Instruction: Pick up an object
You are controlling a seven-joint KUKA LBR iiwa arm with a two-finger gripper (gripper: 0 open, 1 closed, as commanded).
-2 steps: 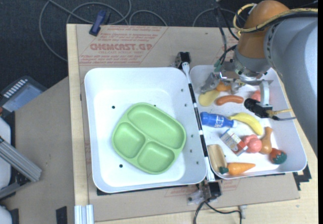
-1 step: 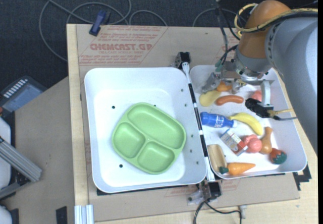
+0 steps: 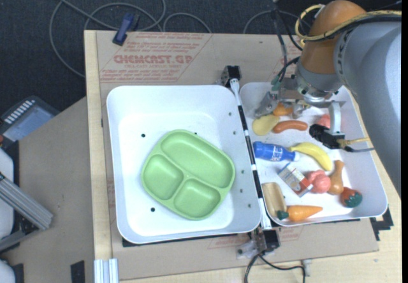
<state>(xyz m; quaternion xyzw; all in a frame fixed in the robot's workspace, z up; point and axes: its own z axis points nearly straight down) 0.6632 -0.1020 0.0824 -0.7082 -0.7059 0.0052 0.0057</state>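
Red block letters reading "CHEMCAST GP" are showing across the brown sheet (image 3: 159,58) that is covering the bench. The smaller red lines above and below them are too fine to read. A blue bottle (image 3: 274,152) in the right bin (image 3: 368,176) is carrying a white label, but its print is too small to make out.

The arm (image 3: 373,71) is reaching in from the right, with its orange band (image 3: 331,23) bulging above the wrist, and it is bending down toward the far end of the right bin. The gripper (image 3: 275,102) is hanging low over that far left corner. Whether it is wide or narrow cannot be told, and nothing is showing as held.

The toys are all lying in the right bin. A small orange piece (image 3: 281,110) is sitting right at the gripper, with a yellow lemon (image 3: 263,125) and a sausage (image 3: 290,126) just beside it toward the near side. The bottle is lying across the bin next to a banana (image 3: 315,153). Nearer the camera, a red berry (image 3: 319,181), a tan roll (image 3: 274,197) and a carrot (image 3: 305,212) are resting close together.

In the left bin (image 3: 127,103), a green divided plate (image 3: 188,173) is lying flat.
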